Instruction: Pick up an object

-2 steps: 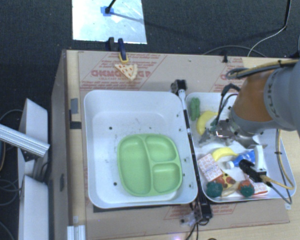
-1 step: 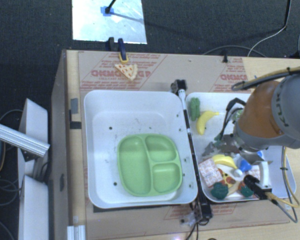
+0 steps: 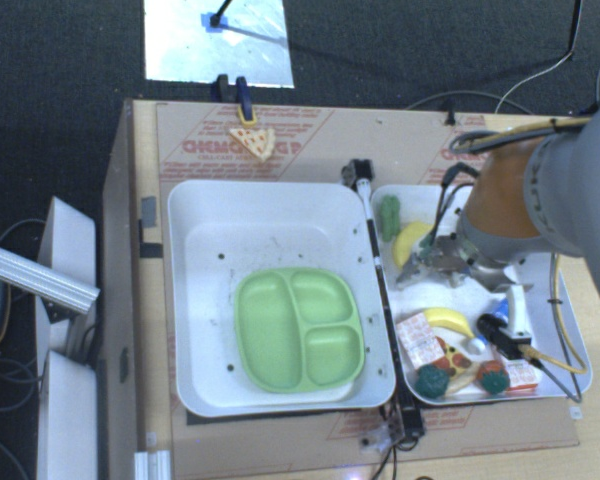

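A single camera hangs above the bench point(image 3: 140, 268) and looks down at a slant, far enough off to take in both white bins whole. The left bin point(image 3: 195, 218) sits mid-picture and the right bin point(image 3: 570, 343) lies toward the right edge. Dark floor point(image 3: 60, 58) shows along the top and left. The arm point(image 3: 550, 193) enters from the right side.
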Robot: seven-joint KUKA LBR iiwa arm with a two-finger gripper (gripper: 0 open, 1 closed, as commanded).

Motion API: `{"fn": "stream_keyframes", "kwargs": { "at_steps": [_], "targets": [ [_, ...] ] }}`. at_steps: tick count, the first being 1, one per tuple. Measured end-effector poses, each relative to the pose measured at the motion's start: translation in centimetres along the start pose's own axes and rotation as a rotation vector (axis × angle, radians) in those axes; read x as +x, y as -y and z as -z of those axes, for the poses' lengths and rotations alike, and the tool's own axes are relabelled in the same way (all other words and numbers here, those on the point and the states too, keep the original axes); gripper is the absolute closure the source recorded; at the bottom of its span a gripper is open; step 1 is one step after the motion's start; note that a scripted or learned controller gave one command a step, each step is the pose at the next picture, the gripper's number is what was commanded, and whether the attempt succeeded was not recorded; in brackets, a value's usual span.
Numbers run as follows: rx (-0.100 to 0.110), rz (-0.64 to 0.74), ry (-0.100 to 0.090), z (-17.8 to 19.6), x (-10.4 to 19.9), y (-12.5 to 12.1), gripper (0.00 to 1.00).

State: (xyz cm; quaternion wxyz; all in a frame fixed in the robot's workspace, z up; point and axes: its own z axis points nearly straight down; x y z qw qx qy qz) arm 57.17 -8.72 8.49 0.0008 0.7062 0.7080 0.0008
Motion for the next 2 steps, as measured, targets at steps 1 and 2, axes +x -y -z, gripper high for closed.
{"fn": "stream_keyframes", "kwargs": {
  "at_steps": [1,2],
  "targets": [
    [-0.001,0.001,0.000,0.00,-0.24,-7.53,0.00],
    [0.012,0.002,-0.002,0.91,-0.30,-7.29,1.00]
  ]
}}
